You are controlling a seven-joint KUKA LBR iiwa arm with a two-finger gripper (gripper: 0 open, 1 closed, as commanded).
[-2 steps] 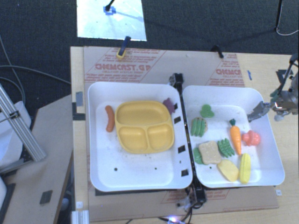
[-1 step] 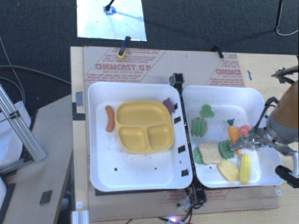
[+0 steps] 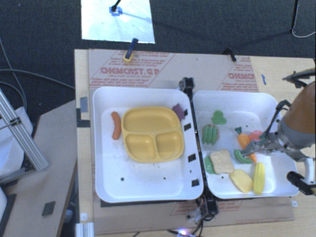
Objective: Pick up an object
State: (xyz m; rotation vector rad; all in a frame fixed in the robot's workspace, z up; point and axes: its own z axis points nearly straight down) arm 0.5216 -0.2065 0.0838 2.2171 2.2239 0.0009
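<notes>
Closest to the near edge of the right bin [image 3: 232, 100] lie a pale yellow wedge [image 3: 241, 180], smooth and rounded like a slice of toy food, and a ribbed yellow corn cob [image 3: 258, 177] just beside it, both matte plastic. Behind them sits a tan bread slice [image 3: 221, 161], squarish with a grainy face, with a bit of green showing at its left edge. Farther back are a ridged green vegetable [image 3: 210, 134] and a small lobed green leaf piece [image 3: 218, 117]. The gripper [image 3: 253, 148] reaches in from the right, low over a cluster of an orange carrot [image 3: 244, 140], a pinkish-red piece [image 3: 255, 134] and a curved green pepper [image 3: 242, 156]; whether its fingers are spread or pinching anything I cannot tell. In the left bin [image 3: 101, 147] rests a glossy yellow divided plate [image 3: 151, 133] with three compartments, a smooth orange-red sausage [image 3: 116, 125] just left of it and a small purple piece [image 3: 178, 111] at its upper right corner.
</notes>
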